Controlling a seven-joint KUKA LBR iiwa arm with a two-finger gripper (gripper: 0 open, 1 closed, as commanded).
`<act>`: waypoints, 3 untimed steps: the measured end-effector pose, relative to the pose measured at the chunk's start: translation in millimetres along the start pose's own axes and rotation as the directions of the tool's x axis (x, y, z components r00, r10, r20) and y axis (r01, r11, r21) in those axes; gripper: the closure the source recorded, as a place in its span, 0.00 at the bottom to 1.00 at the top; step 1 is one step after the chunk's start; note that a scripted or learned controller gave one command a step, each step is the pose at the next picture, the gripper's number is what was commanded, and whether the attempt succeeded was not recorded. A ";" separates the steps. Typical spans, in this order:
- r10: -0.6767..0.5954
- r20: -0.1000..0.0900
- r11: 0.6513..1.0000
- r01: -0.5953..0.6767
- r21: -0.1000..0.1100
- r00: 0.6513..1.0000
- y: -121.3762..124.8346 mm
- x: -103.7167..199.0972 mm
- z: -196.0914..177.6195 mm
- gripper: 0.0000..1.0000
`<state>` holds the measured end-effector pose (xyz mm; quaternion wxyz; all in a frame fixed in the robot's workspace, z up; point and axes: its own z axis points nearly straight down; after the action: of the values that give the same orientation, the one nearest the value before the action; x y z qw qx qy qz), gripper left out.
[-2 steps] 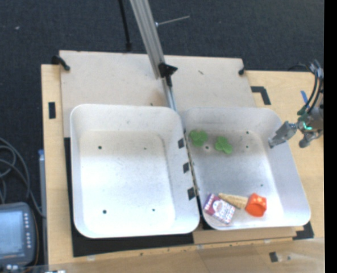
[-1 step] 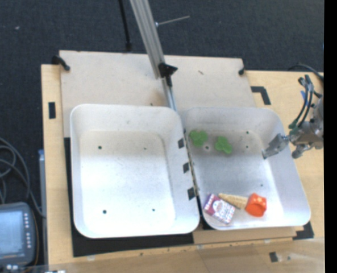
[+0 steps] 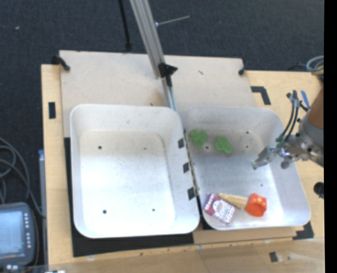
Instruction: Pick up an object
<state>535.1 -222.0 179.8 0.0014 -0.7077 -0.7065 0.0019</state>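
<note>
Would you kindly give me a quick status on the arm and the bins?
Gripper over right bin, nothing in it. Two green pieces at back left; orange toy, cone and small carton at front. Nothing in the way.

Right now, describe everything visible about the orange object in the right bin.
The orange object is a small, chunky, bright orange-red piece, plastic-looking, with a rounded body. It lies on the floor of the right bin, near the front edge. A tan cone-shaped piece meets its left side; whether the two are joined cannot be told. A small purple and white packet lies further left. The gripper hangs apart from it, farther back.
</note>
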 end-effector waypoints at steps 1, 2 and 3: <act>0.000 0.000 1.000 0.000 0.000 1.000 -5.5 -3.0 62.1 0.00; 0.006 0.000 1.000 -0.006 -0.009 1.000 -3.3 -3.4 47.5 1.00; -0.004 0.001 1.000 0.004 -0.011 1.000 -7.1 1.0 0.4 1.00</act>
<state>528.0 -221.0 179.4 -0.0030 -0.7064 -0.7078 -0.0015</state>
